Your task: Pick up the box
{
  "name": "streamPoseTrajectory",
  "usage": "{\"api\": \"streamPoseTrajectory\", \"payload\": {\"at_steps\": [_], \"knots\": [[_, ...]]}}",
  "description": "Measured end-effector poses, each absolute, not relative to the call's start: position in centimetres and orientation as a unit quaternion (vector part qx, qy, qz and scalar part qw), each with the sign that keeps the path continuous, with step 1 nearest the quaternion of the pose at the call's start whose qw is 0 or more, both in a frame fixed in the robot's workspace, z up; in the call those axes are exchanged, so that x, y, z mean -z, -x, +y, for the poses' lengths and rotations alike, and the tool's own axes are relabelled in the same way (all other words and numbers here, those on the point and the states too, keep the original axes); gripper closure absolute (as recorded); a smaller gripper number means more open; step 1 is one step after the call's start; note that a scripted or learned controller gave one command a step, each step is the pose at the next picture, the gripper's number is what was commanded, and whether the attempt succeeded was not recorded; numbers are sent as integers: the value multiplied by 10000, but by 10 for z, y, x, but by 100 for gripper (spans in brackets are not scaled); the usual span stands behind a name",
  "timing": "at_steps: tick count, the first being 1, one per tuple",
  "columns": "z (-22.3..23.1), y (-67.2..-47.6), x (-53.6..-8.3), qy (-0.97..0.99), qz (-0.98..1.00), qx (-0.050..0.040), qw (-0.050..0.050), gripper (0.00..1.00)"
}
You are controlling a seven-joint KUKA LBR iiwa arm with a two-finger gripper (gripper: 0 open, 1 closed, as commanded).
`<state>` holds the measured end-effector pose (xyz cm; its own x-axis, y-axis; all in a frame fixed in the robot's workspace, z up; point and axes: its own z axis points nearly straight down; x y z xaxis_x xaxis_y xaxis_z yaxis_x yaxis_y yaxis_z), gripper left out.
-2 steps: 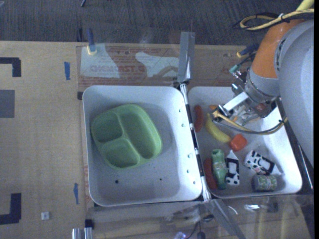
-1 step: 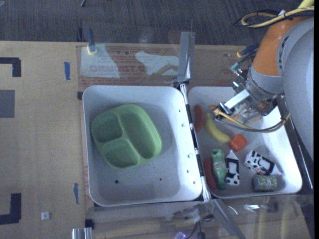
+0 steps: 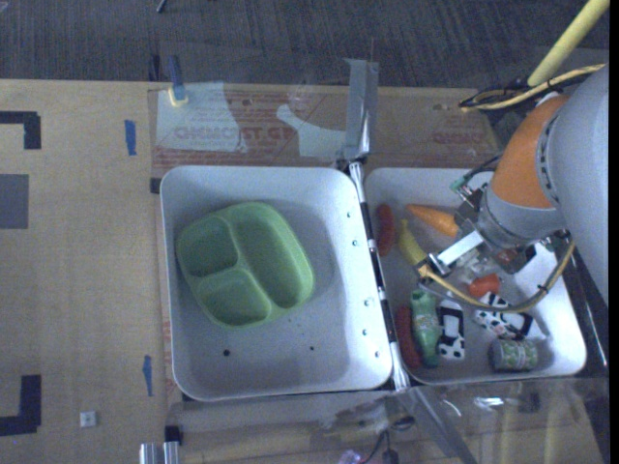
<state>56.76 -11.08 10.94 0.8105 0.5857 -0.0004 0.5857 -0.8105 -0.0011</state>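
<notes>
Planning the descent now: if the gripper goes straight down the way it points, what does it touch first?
Probably the small red-orange toy just under the gripper in the right bin, with the black-and-white cow-patterned box slightly further left. Depth is hard to judge from above, so this is a guess.

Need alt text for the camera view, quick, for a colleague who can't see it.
The arm's pincer hangs low over the right bin, above small mixed items including a black-and-white box. The left bin holds a green divided plate.
</notes>
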Motion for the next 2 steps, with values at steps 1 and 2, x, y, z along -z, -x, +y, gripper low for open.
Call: {"api": "streamPoseTrajectory", "payload": {"at_steps": [1,2], "knots": [[-138,-524,-90,9595,-2817,15,4,100],[-149,-542,-87,9464,-3231,12,3,100]]}}
